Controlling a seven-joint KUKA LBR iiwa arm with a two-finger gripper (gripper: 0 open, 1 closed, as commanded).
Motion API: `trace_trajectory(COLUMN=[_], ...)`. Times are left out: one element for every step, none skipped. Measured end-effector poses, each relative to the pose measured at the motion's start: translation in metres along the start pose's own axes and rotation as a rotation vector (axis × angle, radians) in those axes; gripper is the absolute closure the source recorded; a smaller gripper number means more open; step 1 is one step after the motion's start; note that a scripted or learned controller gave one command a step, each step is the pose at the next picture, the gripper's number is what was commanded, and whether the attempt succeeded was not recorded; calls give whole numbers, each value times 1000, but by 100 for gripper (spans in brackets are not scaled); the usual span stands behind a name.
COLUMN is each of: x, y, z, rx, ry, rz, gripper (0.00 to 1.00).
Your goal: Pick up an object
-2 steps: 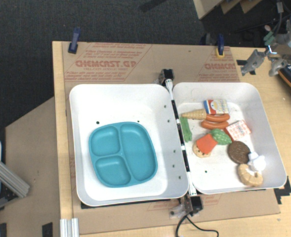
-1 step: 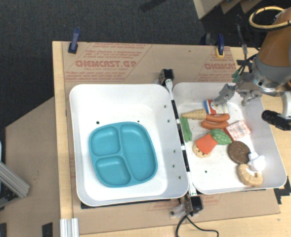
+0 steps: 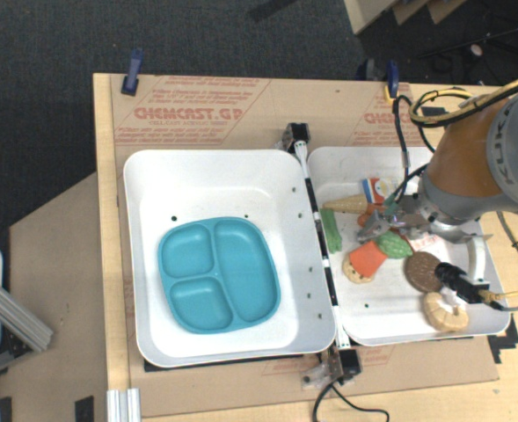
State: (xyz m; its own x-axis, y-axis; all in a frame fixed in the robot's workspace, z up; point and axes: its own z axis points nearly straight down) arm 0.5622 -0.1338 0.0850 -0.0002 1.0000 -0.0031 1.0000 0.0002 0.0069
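Over the right bin point(image 3: 355, 328), the arm point(image 3: 478, 161) reaches down; jaws' state unclear.

In the right bin near my wrist lies a jumble of small toys: an orange block point(image 3: 366, 258), a green leaf-like piece point(image 3: 397, 246), a brown round cookie point(image 3: 422, 271), a tan pastry point(image 3: 445, 313), and a green stick point(image 3: 331, 230) along the left wall.
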Motion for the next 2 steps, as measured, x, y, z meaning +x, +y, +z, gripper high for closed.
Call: trace_trajectory(x=[-2, -2], y=[4, 3], z=[-15, -14], rx=[-6, -4], ry=[-2, -1], rz=[2, 2], gripper=[100, 0])
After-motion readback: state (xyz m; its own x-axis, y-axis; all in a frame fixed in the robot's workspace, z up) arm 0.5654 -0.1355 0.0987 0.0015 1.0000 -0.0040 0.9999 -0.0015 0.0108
